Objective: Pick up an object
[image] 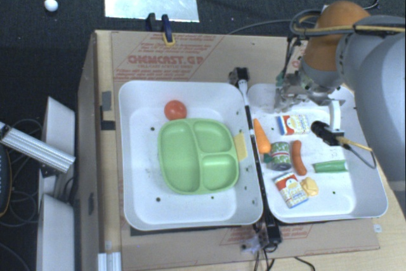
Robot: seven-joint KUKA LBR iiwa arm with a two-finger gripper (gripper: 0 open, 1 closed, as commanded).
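grey arm's tool (293, 96) hovered low over the right bin's (371, 197) far left corner; its grip state could not be told. nearby lay a carton (293, 124), carrot (261, 136), can (278, 155) and sausage (298, 157).

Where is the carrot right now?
The carrot lies in the right bin, along its left edge by the divider between the bins, just above the small green can and left of the sausage.
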